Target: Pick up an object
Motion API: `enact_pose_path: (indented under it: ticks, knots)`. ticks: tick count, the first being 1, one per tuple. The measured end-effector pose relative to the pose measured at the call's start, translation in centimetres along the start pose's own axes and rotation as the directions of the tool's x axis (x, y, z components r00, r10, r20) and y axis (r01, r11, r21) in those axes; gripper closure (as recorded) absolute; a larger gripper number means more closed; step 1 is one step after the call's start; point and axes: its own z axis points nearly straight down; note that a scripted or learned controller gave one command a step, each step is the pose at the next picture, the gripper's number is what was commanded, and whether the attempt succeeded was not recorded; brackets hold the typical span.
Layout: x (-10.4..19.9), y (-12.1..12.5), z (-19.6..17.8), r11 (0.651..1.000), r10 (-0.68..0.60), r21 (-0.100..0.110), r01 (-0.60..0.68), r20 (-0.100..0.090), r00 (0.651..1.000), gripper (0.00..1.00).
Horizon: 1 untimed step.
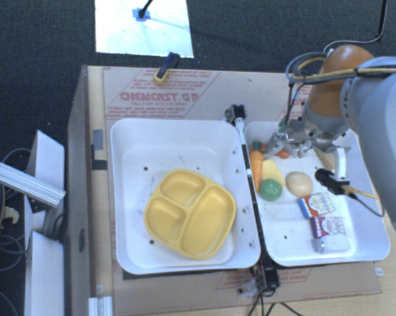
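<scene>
My gripper [287, 143] is low over the back of the right bin [372, 239], with the grey arm and its orange band rising behind it to the right. Right under it lies a small orange piece [283, 154]. Just to its left, an orange carrot [256, 165] with a green top rests along the bin's left wall. A pale yellow piece [272, 171], a green ball [271, 189] and a beige egg-shaped thing [299, 184] lie in front of the gripper. Nothing shows between the gripper and any of them as a grasp.
Two small printed cartons [320, 205] [327, 226] and a pale flat packet [336, 243] lie in the right bin's front. The left bin [128, 176] holds a yellow divided plate [190, 213]. A black divider bar [247, 176] runs between the bins.
</scene>
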Motion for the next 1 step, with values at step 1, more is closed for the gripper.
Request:
enact_pose_path:
  ticks: [1]
  knots:
    - [-0.34, -6.37, 0.38, 1.000, 0.003, 0.002, -0.003, 0.000, 1.000, 0.00]
